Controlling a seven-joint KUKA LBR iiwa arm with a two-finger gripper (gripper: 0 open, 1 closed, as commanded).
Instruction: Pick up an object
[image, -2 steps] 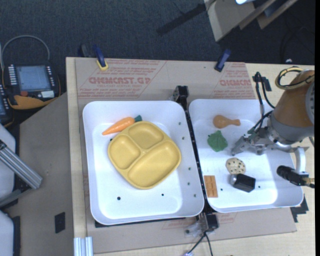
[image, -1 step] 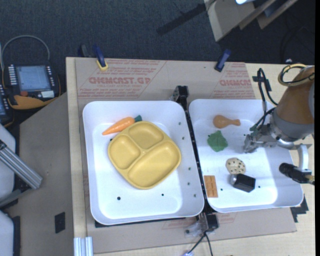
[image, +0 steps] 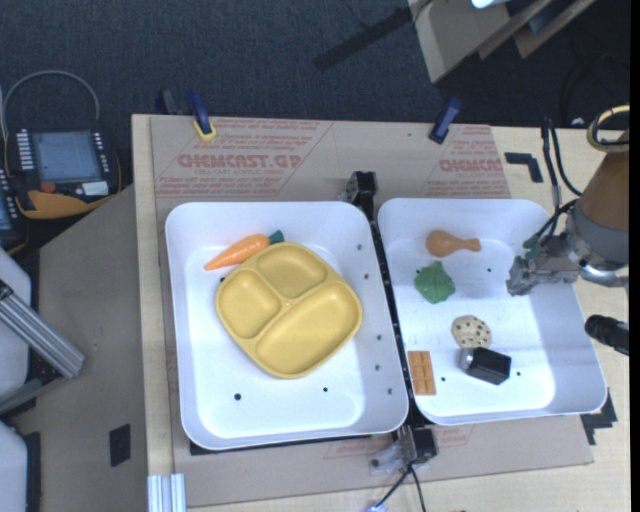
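Low in the frame's right bin (image: 560, 395), you see a black block (image: 489, 366), a speckled cookie (image: 470, 330), then green broccoli (image: 435, 283) and a drumstick (image: 452, 243). Your pincer (image: 527, 276) hovers at the right rim; its state is unclear.

Two bins (image: 190, 300), one tray (image: 288, 310), six items (image: 452, 243)

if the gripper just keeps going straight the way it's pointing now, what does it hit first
The gripper points left across the right bin. Going straight on, it would probably meet the green broccoli toy first, with the chicken drumstick just above that line. Its height over the bin floor is unclear, so it might pass over.
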